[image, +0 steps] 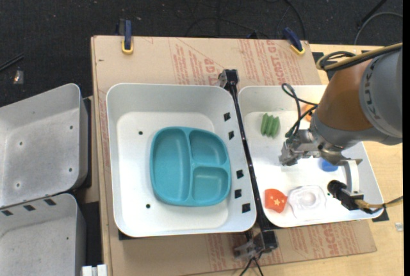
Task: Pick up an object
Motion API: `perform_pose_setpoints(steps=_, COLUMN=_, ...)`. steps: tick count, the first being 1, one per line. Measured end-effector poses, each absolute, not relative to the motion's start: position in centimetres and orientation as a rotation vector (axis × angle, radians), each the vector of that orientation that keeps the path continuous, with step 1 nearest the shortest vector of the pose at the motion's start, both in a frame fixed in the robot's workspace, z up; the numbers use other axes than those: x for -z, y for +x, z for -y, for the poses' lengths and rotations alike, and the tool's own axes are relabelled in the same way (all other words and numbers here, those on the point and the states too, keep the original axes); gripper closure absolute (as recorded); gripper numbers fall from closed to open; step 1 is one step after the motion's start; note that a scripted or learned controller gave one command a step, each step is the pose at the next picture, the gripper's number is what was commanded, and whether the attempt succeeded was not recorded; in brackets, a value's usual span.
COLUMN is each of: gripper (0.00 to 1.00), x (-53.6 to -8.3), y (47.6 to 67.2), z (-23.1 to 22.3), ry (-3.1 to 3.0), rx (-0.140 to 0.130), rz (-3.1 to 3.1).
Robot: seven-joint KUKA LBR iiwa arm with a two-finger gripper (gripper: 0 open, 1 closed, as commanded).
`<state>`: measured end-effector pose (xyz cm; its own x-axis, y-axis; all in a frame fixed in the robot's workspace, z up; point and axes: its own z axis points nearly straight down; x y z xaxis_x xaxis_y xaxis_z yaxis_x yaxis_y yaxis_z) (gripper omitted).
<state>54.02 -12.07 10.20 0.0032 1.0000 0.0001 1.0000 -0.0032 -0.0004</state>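
Nearest cam: red piece [275, 200] w/ yellow mark, lying at the near edge of the right bin [264, 169], just beside a clear round piece [307, 198] to its right; the two look to be touching or nearly so. No item seen in the grip; candidates for pickup all lie loose on the bin floor. Gripper [289, 157] stands over mid right bin, above and between those two and the green piece [270, 125], which lies farther back, apart from the rest. Gripper state: cannot tell whether apart or together from this angle. Blue piece [328, 166] just right of the gripper, partly hidden by the wrist; shape unclear. Arm [359, 102], grey w/ orange band, enters from the right and covers the bin's far right portion. Left bin [128, 159] adjoins, black divider between; holds one teal divided plate [190, 166], three compartments, lying flat, approx. centred. Both bins sit on a cardboard-topped bench [186, 57]; two clamps [127, 38] at its far edge.
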Motion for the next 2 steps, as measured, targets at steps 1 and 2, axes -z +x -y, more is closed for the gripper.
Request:
perform_pose_setpoints(steps=1, gripper=1.00, x=-14.5, y=54.6, z=12.0, ry=-2.221, rx=0.003, rz=2.226)
perform_pose_setpoints(steps=2, gripper=1.00, x=-18.8, y=54.9, z=11.8, ry=-2.221, rx=0.003, rz=2.226)
